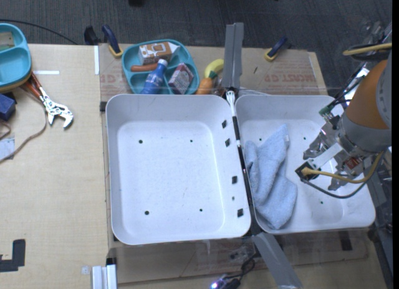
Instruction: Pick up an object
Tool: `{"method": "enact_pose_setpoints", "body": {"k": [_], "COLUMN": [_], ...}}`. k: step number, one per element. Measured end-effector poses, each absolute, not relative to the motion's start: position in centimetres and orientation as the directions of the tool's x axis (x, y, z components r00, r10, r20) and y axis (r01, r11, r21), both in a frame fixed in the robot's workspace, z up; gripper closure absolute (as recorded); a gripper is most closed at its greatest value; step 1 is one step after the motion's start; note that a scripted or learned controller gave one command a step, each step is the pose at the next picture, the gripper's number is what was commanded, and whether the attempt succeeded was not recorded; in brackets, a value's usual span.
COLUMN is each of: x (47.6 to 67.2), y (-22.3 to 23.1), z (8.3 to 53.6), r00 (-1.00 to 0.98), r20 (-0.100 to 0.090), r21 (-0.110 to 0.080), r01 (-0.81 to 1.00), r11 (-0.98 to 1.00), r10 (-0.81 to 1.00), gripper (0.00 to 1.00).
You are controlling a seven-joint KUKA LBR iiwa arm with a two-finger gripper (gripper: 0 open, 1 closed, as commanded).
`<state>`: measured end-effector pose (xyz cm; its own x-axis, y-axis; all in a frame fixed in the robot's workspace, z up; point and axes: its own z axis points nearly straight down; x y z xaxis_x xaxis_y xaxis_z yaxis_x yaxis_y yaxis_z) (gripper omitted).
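A pale blue towel point(271, 178) lies crumpled in the right bin point(312, 116), stretching along its left side from the middle down to the front wall. My gripper point(325, 160) hangs over the right half of that bin, to the right of the towel and apart from it. Nothing shows between the gripper and the bin floor. The grey arm with its orange band point(373, 100) comes in from the right edge.
The left bin point(118, 156) sits beside the right one, with a grey divider post point(233, 50) behind them. A teal tray point(134, 72) of small items and a banana point(214, 68) lie at the back. A wrench point(56, 112) rests on the bench at left.
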<state>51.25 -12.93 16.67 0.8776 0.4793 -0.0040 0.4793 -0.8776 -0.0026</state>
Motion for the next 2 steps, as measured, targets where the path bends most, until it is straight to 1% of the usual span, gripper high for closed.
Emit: {"method": "enact_pose_setpoints", "body": {"k": [1,2], "x": [51.8,50.5], "y": [-21.9,-19.7], "z": [19.8,19.9], "r00": [0.89,0.97], "r20": [-0.004,-0.006], "r21": [-0.002,-0.002], "r01": [0.455,0.242], "r11": [-0.89,-0.97], "r10": [0.455,0.242], "gripper": [0.0,0.0]}}
